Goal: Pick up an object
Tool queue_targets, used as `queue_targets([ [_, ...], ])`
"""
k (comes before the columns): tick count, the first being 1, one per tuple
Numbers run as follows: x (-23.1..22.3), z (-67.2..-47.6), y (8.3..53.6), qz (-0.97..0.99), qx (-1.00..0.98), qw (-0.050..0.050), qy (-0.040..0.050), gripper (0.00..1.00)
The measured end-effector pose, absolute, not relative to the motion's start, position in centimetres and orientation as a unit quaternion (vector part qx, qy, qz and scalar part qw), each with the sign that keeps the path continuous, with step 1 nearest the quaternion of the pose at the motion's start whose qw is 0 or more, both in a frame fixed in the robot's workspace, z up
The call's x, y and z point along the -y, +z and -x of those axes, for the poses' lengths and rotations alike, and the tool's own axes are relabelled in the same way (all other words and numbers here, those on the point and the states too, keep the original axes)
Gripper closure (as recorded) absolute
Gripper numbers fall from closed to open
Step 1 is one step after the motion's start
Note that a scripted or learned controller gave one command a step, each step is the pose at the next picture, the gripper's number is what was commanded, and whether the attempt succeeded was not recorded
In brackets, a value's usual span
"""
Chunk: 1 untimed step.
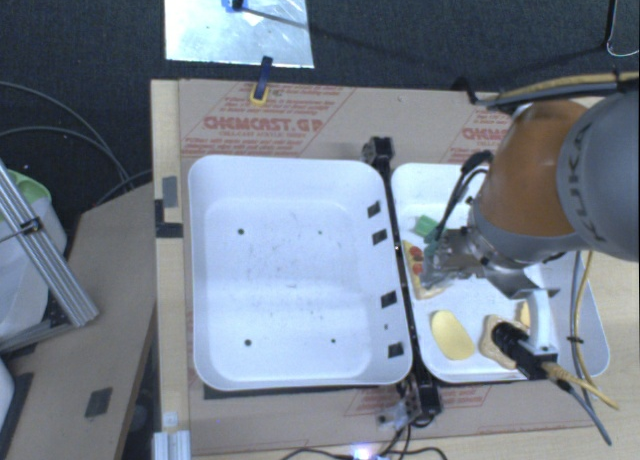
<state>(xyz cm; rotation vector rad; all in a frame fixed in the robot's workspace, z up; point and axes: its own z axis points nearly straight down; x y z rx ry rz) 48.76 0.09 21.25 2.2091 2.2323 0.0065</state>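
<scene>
Reaching down with the tool (432,273) into the right bin (440,180) near a green block (426,225) and yellow piece (452,335), grip impossible to tell, next needing a firm pinch and lift.

arm (545,183) hides much of the right bin (590,348).
</scene>
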Motion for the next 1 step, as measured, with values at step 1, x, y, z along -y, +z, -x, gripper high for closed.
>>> queue_targets([
  [1, -3.11, -48.85, 35.64, -0.703, -0.711, 0.005, 0.0073, 1.0],
])
